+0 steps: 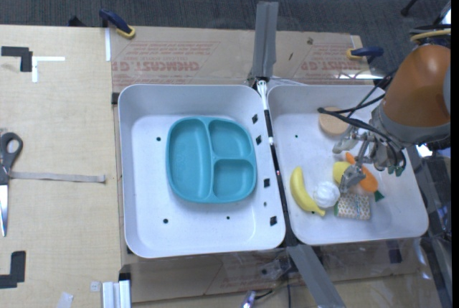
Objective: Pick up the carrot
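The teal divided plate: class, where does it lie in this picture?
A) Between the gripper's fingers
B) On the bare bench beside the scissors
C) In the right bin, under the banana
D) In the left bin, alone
D: the teal divided plate lies flat in the left bin, while the banana and the other small items crowd the right bin.

A single fixed camera looks down from above the bench [57, 120] at a slant, set far enough back to take in both white bins whole: the left bin [136, 184] and the right bin [301, 224]. Dark floor fills the top of the view (the far side), and the arm [423, 91] enters from the right edge.
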Controlling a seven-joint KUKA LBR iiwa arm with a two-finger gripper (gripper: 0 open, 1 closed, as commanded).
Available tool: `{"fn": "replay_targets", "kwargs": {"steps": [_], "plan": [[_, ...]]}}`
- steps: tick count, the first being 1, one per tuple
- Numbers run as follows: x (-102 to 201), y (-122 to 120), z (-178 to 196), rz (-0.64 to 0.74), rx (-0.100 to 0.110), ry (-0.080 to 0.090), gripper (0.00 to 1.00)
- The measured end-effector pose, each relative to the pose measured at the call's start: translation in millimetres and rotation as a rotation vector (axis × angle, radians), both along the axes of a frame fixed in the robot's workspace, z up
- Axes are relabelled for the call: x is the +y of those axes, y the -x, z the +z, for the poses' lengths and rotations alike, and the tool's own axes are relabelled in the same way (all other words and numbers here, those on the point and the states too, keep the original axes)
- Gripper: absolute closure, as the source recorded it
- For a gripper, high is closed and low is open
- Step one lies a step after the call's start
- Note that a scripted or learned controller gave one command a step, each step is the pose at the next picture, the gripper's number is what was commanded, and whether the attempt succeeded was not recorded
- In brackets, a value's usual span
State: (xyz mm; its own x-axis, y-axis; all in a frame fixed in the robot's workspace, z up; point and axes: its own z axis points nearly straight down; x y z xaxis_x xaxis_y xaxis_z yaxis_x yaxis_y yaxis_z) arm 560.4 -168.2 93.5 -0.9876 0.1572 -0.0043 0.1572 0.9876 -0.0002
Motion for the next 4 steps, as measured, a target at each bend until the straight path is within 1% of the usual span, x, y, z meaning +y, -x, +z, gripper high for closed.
{"fn": "replay_targets", "kwargs": {"steps": [1,2,3,4], "plan": [[0.8,-2.6,10.7,0.003,-0.006,0.002,1.0],[38.8,22.3,82.2,-0.075,-0.001,0.0,1.0],[84.3,-3.6,138.3,0.188,-0.002,0.0,1.0],[21.6,-33.8,250.7,0.275,-0.002,0.001,1.0]]}}
